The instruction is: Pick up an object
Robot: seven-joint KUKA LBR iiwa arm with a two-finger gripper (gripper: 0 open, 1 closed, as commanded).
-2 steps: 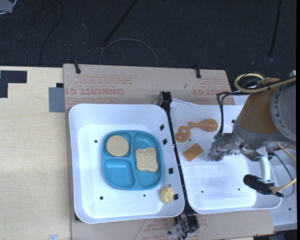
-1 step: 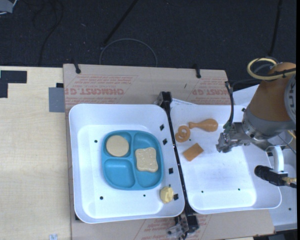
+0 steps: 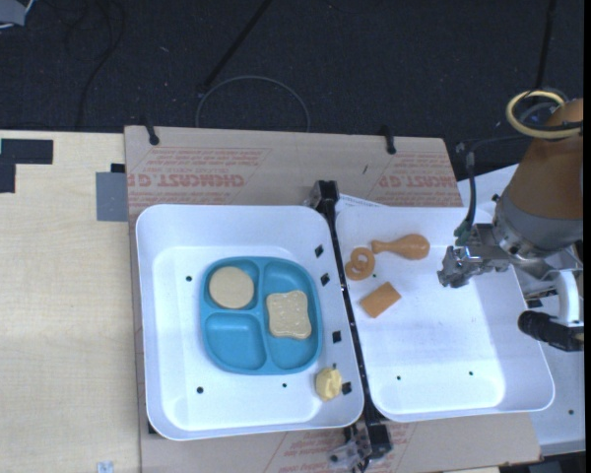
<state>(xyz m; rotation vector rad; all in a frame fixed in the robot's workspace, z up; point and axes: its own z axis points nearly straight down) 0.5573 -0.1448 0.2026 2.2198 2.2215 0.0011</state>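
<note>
In the right bin (image 3: 443, 382) lie an orange wedge-shaped block (image 3: 379, 300), an orange ring (image 3: 360, 263) and a tan drumstick-shaped piece (image 3: 402, 247). My gripper (image 3: 455, 267) hangs over the right part of this bin, to the right of the drumstick and the wedge, apart from both. Nothing shows between its fingers. In the left bin (image 3: 167, 264) sits a blue sectioned tray (image 3: 238, 351) holding a round tan biscuit (image 3: 230, 287) and a square cracker (image 3: 290, 314). A small yellow lump (image 3: 328, 383) lies by that bin's near right corner.
The arm's grey body with its orange band (image 3: 552, 180) fills the right side above the right bin. A black divider (image 3: 340, 294) runs between the bins. Cardboard (image 3: 276, 170) lies under both, and cables trail on the dark floor behind.
</note>
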